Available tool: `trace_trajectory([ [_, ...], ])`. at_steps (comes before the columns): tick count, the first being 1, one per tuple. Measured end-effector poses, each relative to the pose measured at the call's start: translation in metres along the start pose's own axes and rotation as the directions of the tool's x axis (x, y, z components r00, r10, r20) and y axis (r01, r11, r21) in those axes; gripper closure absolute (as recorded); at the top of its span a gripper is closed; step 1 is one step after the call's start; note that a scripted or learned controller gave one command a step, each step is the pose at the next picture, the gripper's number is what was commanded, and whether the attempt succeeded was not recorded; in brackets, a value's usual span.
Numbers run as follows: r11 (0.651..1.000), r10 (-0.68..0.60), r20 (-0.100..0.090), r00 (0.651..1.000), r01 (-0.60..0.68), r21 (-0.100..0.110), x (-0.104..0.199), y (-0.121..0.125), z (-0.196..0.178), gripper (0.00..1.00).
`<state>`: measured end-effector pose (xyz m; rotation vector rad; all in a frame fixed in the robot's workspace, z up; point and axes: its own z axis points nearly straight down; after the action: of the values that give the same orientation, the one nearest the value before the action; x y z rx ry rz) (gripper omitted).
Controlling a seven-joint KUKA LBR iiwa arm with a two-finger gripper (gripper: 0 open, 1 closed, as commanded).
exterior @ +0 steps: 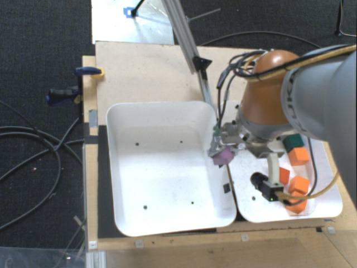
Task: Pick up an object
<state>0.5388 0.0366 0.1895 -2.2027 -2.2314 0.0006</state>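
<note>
My gripper (219, 148) hangs over the rim where the two white bins meet, near the left bin's (162, 113) right wall. A small purple object (223, 157) sits between its fingertips, and the gripper is shut on it. The object looks lifted off the bin floor. The arm's orange band and grey wrist cover much of the right bin (329, 208).
In the right bin lie a green block (292, 143) and several orange blocks (299, 156), (299, 186), close to the arm. A small dark piece (226, 188) sits at the left bin's right rim. A metal pole (184, 32) slants down to the bins from the top.
</note>
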Motion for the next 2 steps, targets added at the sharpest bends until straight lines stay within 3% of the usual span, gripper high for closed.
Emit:
trace_trajectory([
  [1,1.0,0.012,0.005,1.0,-0.012,-0.008,-0.032,0.042,-0.001,1.0],
  [2,1.0,0.003,0.001,1.0,-0.003,-0.001,0.016,-0.014,-0.011,1.0],
])
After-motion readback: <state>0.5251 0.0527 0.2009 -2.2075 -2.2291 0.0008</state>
